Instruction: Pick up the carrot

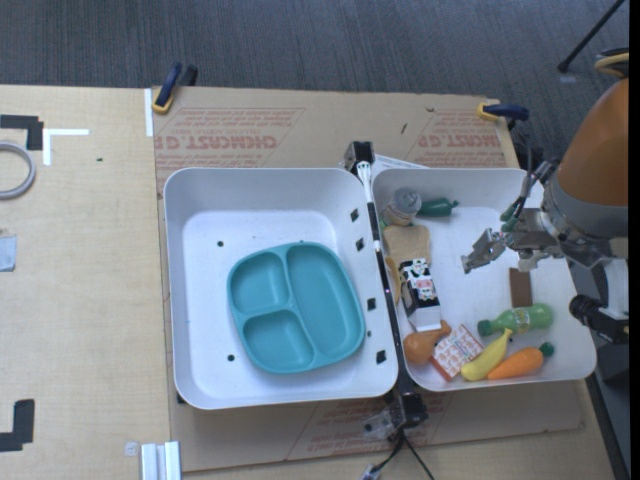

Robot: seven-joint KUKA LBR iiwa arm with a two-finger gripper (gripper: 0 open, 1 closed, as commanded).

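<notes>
The carrot [516, 364] is orange with a green top. It lies at the front right corner of the right bin [470, 180], touching a yellow banana [487, 357] on its left. My gripper [477, 251] hangs over the middle of that bin, well behind and left of the carrot. It is open, with nothing between its fingers. The arm comes in from the right edge.
A green bottle [516, 319] and a brown block [520, 288] lie between gripper and carrot. A red-white packet [457, 350], an orange item [422, 345], a black-white carton [420, 284], a grey can [404, 204] and a dark green item [437, 207] share the bin. The left bin [190, 298] holds a teal divided plate [296, 306].
</notes>
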